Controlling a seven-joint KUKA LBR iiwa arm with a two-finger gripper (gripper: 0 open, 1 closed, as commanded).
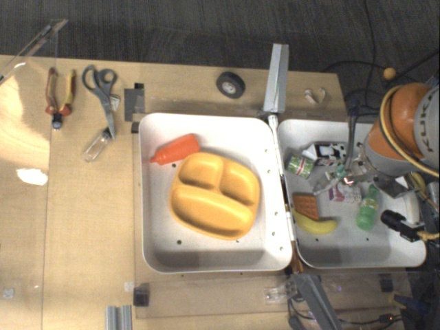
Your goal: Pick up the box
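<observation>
White, purple-printed small box [342, 192] lies in the right shallow white bin [357, 256], under the grey two-finger gripper [346, 177]; whether the gripper grasps anything cannot be told.

Yellow tray [214, 194], orange carrot [174, 149], green bottle [368, 210], yellow banana [317, 225].

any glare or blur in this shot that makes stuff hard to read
Camera view: strong glare washes the tan wooden bench at far left; the yellow divided plastic tray in the left white bin is sharp; the clutter below the gripper in the right white bin is small and soft.
</observation>
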